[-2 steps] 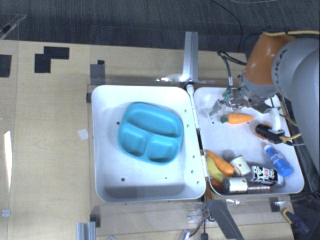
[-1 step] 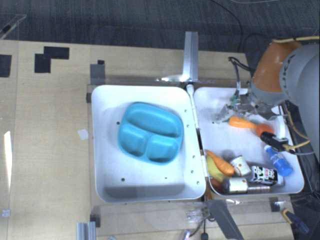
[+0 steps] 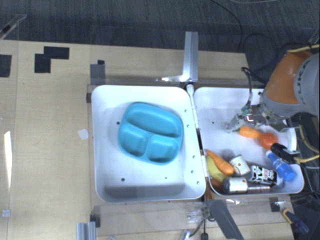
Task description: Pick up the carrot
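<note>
Reaching in over two bins, one arm was seen at the approach step; nothing was held. The right bin lay under the gripper. The left bin, well off to the gripper's left, held one blue tray.

Whether the gripper was open or closed could not be told.

Two long orange pieces were counted. One orange piece lay just below the gripper. The tapered one, judged to be the carrot, lay further down and to the left, near but apart from the gripper, resting on one yellow piece. Which of the two was truly the carrot could not be settled.

One can, one blue bottle and one red piece were counted nearby.

A shift down-left to the tapered piece, then a descent across its width, was judged to be needed next.
</note>
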Available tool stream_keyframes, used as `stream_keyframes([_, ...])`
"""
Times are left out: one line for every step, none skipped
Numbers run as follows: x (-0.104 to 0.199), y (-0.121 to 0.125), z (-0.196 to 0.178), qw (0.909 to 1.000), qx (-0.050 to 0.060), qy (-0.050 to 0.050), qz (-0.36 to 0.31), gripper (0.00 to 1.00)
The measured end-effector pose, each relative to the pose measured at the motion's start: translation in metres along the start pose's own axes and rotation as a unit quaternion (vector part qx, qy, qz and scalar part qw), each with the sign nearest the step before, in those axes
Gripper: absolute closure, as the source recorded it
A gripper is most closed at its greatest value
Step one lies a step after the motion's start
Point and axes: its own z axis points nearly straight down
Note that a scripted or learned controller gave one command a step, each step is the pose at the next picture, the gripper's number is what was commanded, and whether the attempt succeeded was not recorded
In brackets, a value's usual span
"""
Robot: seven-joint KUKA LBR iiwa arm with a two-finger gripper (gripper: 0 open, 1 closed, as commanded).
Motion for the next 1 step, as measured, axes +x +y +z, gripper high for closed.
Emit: stream_keyframes([0.0018, 0.0033, -0.0124, 1.0, -0.004, 0.0, -0.001, 1.0])
